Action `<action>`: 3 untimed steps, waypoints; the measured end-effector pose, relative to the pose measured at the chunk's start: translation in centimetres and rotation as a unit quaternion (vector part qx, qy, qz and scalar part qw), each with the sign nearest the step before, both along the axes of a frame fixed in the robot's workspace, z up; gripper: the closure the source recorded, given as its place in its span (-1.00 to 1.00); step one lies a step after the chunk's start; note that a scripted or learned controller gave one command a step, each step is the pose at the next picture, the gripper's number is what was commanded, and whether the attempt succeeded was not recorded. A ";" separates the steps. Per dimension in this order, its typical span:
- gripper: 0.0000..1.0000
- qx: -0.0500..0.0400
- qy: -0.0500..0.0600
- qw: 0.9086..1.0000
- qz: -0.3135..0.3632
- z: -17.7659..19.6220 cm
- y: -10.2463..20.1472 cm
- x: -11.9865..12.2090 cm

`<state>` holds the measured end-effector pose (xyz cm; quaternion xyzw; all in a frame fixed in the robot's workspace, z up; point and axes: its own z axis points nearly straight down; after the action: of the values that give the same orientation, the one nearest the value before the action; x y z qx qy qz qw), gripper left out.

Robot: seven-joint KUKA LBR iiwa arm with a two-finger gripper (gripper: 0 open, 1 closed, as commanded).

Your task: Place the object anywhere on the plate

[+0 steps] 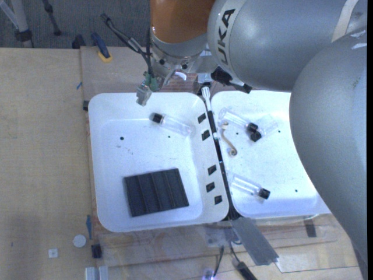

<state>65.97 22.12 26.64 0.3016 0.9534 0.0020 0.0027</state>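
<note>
A dark ribbed plate (156,192) lies flat on the floor of the left bin (96,156), towards its near side. Beyond the plate, well apart from it and closer to the bin's far wall, lies a clear tube (169,123) with a black cap, on its side and touching nothing else. Farther from the plate again, over the bin's far rim, hangs the claw (145,91) under the arm (280,34) with its orange band. The claw is small and partly blurred, so I cannot tell how far open it is, and nothing can be seen in its grasp. To the right of the plate, across the row of black tabs (210,171), the right bin (291,156) holds two more capped tubes (249,188) and a thin curved hook (230,144)
</note>
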 end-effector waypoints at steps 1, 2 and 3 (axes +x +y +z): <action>1.00 -0.001 0.003 0.999 0.047 -2.3 0.4 -0.2; 1.00 0.000 0.000 0.998 0.061 -0.8 0.5 -0.1; 1.00 0.000 0.003 1.000 -0.007 -2.0 0.2 -0.3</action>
<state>65.70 22.34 24.64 0.3080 0.9514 0.0007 0.0000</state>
